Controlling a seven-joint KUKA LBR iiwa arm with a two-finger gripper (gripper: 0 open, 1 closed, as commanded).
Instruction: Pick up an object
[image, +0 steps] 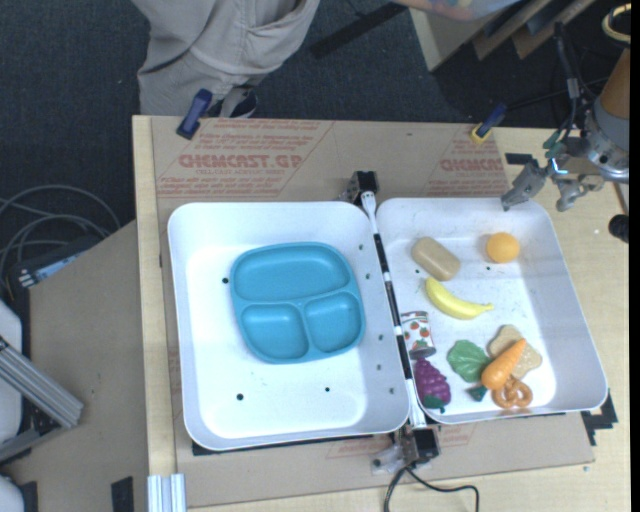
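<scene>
Orange and round, a small fruit (502, 247) lies in the right bin (575, 330) near its far corner (a tan bread roll (436, 258) and yellow banana (456, 300) lie close by). Above that corner hangs the pincer (545, 187), fingers spread, gripping nothing.

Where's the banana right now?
The banana lies in the right bin, near its middle, just below the tan bread roll and above the green leaf.

place: robotics lab | evidence: clamped cardboard-covered bench (300, 150); loose cables (40, 235) on dark carpet (60, 100); aluminium rail (40, 385)
</scene>
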